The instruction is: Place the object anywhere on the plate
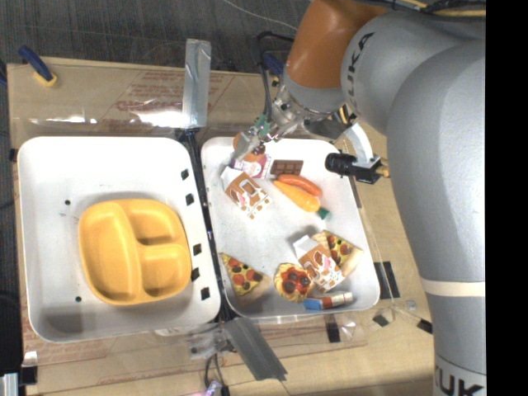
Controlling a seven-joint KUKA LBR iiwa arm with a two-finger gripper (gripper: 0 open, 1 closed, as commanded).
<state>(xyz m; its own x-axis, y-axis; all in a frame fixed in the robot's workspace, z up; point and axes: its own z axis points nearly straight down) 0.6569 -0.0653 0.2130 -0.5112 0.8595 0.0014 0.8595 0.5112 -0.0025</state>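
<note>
A yellow divided plate (132, 247) lies in the left bin (49, 163). The right bin (276, 221) holds the toy food: a carrot (299, 191), a chocolate bar (287, 168), a small carton (247, 194), a pink-and-white packet (254, 165), two pizza slices (241, 275) (294, 280), another carton (320, 262) and a marker (328, 302). My gripper (256, 139) reaches down at the bin's far left corner, just above the pink-and-white packet. Its fingertips are dark and small against the clutter there.
Grey tape (196, 81) runs over the divider between the bins. The arm's big grey body (429, 139) covers the right side of the bench. A black part (351, 166) sticks out over the right bin's far right rim. Cardboard surrounds both bins.
</note>
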